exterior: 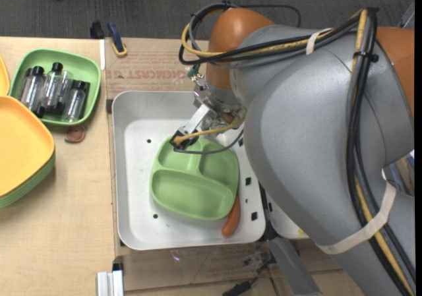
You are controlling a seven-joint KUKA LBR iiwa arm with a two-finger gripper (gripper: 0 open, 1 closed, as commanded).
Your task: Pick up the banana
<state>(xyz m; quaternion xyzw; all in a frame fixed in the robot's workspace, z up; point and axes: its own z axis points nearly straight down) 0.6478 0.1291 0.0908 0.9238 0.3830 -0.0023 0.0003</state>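
Note:
My gripper (212, 111) hangs below the orange wrist band, over the back of the left white bin (129, 176). It is just above the far edge of a green divided plate (194, 182) that lies in the bin's middle. An orange, carrot-like stick (231, 218) rests against the plate's right front edge. The big grey arm covers the bin's right side and everything to the right of it.
A green tray with several small bottles (56, 87) sits on the wooden bench at the back left. A stack of yellow plates (20, 149) lies at the left edge, with a small brown piece (74, 134) beside it. A blue clamp (117, 39) stands behind the bin.

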